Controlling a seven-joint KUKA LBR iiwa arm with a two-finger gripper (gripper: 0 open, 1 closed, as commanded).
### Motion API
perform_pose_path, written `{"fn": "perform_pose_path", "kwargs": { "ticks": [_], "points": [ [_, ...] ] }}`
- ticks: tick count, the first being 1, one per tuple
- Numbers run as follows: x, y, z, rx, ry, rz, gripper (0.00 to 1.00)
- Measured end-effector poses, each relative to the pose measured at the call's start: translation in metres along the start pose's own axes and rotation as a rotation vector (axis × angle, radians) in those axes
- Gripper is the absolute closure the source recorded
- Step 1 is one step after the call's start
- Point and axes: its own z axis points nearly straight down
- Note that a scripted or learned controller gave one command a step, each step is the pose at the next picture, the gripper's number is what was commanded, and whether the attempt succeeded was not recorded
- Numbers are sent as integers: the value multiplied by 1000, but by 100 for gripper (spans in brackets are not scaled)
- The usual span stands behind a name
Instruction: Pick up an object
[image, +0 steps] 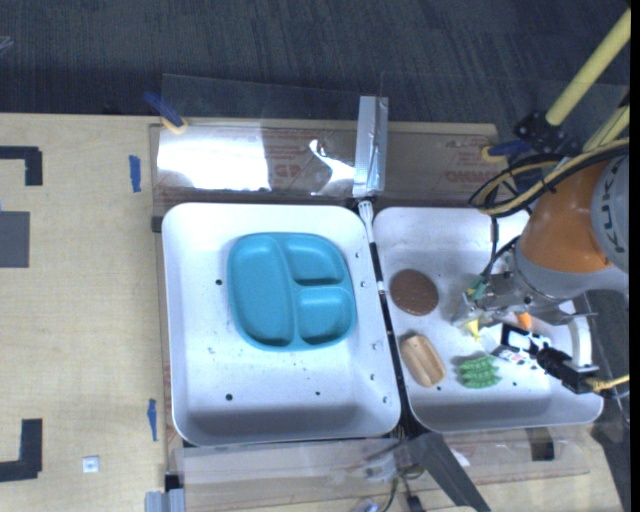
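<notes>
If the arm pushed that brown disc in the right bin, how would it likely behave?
The brown disc lies flat, so it would probably slide rather than roll or tip. It looks thin and small, likely light. The bin floor seems smooth, so a nudge may send it toward the bread roll.

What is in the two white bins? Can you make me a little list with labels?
left bin: holds a blue tray with three compartments
right bin: holds a round brown disc, a tan bread-like roll and a green bumpy piece
arm: grey with an orange band, reaching in from the right over the right bin
gripper: low over the right bin, to the right of the disc and above the green piece; fingers too cluttered to read
task state: nothing seen held
</notes>
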Motion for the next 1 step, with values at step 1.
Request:
{"fn": "perform_pose_path", "kwargs": {
  "ticks": [1],
  "points": [
    [61,-4,-111,6,2,204,100]
  ]
}}
